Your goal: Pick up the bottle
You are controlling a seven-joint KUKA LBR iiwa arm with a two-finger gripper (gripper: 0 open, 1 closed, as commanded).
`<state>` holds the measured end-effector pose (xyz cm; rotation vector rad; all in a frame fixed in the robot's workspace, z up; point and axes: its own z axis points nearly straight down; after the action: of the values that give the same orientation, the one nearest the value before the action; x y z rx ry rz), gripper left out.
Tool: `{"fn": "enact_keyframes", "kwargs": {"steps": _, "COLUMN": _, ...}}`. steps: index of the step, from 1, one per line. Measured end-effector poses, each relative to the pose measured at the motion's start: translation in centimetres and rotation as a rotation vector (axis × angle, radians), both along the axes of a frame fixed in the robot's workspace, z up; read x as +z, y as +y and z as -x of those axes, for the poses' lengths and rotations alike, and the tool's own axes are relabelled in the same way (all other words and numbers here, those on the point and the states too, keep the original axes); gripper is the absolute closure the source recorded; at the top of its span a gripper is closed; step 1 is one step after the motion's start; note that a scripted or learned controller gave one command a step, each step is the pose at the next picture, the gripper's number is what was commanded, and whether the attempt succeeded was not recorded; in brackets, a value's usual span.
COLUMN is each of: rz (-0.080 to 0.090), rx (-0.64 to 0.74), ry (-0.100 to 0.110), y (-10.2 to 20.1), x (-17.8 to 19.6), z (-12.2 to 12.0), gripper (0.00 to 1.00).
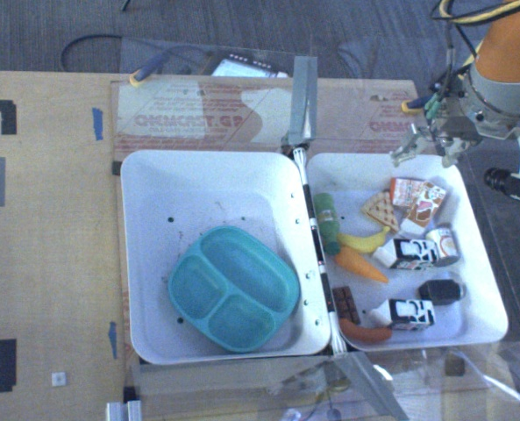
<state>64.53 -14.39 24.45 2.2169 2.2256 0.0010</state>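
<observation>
The green bottle (327, 222) lies in the right bin (483, 261), against its left wall. The hand (429, 147), open, hovers above the far rim; it should descend astride the bottle.

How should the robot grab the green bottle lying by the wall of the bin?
Probably from above, pinching the middle of the green bottle. It lies flat beside the divider wall with the banana at its lower end, so closing across its width there looks easiest, though that wall leaves little finger room.
</observation>
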Motion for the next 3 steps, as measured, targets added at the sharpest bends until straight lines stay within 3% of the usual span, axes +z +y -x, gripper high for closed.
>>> {"fn": "enact_keyframes", "kwargs": {"steps": 1, "rz": 0.001, "rx": -0.001, "ry": -0.001, "y": -7.0, "x": -7.0, "z": 4.4, "gripper": 0.00}}
{"fn": "enact_keyframes", "kwargs": {"steps": 2, "rz": -0.014, "rx": 0.117, "ry": -0.003, "y": -6.7, "x": -15.4, "z": 6.4, "gripper": 0.00}}
{"fn": "enact_keyframes", "kwargs": {"steps": 3, "rz": -0.014, "rx": 0.117, "ry": -0.003, "y": -6.8, "x": -15.4, "z": 6.4, "gripper": 0.00}}
